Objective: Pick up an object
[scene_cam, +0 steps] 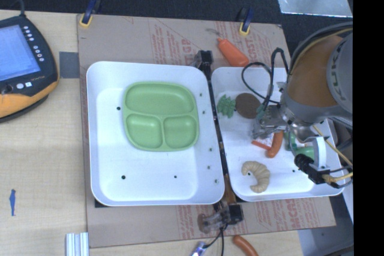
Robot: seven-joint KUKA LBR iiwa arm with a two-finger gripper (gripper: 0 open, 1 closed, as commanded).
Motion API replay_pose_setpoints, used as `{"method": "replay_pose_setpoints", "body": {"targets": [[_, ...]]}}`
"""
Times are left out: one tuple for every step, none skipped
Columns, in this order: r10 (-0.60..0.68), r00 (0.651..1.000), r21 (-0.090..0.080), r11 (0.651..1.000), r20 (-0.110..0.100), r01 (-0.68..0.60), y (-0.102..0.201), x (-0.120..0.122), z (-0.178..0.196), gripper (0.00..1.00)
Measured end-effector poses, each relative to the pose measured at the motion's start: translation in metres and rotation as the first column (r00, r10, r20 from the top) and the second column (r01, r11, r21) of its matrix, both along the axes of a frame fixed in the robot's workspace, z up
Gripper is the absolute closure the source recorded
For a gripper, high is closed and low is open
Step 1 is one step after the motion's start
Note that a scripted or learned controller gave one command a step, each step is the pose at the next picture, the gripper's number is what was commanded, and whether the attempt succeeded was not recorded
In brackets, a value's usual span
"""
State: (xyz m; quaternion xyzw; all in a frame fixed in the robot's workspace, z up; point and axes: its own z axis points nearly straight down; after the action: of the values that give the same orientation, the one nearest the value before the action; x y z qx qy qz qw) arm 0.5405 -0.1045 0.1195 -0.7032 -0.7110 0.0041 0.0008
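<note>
Two bins sit side by side on the desk (42, 159). The left bin (108, 177) carries a green tray (161, 115); the right bin (240, 189) carries the candidates: a green sprig (227, 106) at its ten o'clock, a brown disc (246, 104) just beside that, a small carrot (275, 144) near the centre, and a croissant (257, 175) at six o'clock. A second carrot (233, 53) lies outside, on the cardboard at twelve o'clock.

The arm (318, 78) comes in from three o'clock, and the pincer (268, 126) hangs over the bin's middle, right above the top end of the small carrot, which looks like the target. Wrist and cables crowd the tips, so I cannot tell how the pincer stands, nor whether it touches the carrot.

Risks, as I judge them: the carrot is narrow, tapered and slanted, so a descent off its axis could squeeze it out sideways or pin one end and tip it. A too-high closure would catch nothing. The dangling cable (258, 90) near the disc might drag over it.
</note>
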Motion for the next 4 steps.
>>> {"method": "replay_pose_setpoints", "body": {"targets": [[0.002,1.000,-0.001,1.000,0.000,-0.002,0.000,0.000,0.000,0.00],[-0.009,1.000,0.003,1.000,0.007,0.009,-0.084,0.074,0.061,0.00],[-0.008,1.000,0.003,1.000,0.011,0.008,-0.070,0.042,-0.024,0.00],[-0.006,1.000,0.002,1.000,0.013,0.006,-0.029,-0.002,-0.024,0.00]]}}
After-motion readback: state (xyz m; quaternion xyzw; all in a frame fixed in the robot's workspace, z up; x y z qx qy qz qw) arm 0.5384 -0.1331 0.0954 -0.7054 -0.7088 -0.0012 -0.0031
